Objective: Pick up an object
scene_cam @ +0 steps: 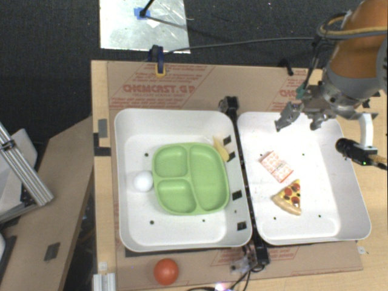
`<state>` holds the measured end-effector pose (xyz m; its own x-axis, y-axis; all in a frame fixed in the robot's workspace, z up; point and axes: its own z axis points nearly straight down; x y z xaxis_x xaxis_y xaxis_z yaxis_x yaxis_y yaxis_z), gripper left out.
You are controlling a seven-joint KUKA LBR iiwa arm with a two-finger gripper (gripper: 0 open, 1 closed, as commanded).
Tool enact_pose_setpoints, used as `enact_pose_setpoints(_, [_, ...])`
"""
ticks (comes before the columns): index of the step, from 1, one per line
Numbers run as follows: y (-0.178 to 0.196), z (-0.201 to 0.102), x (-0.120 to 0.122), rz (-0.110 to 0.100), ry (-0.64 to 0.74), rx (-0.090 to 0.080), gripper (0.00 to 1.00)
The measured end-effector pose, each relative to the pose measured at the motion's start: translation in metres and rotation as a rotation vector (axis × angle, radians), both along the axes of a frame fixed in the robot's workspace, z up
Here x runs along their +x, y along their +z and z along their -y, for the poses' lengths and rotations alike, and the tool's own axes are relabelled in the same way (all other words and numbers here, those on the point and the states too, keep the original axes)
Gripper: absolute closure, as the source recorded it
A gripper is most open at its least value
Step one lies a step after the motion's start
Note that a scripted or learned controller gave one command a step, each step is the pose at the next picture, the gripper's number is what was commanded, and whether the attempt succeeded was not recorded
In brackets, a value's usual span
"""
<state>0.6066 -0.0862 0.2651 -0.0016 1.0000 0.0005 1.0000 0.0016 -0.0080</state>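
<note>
The arm [357, 41] is cut off at the upper right edge, its orange band partly out of frame. Two shallow white plastic bins sit side by side: the left bin [130, 162] holds a glossy green divided tray [190, 178], a small white ball [143, 181] touching its left rim, and a yellowish piece [222, 148] half hidden at its upper right corner. The right bin [327, 217] holds a pink patterned packet [276, 165] and a toy pizza slice [288, 197]. The gripper [301, 119] hovers over the right bin's far end, fingers apart, gripping nothing
</note>
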Motion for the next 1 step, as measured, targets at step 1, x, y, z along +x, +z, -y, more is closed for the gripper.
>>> enact_pose_setpoints(1, [0.0053,0.0,0.0018,0.01,0.001,-0.001,0.0])
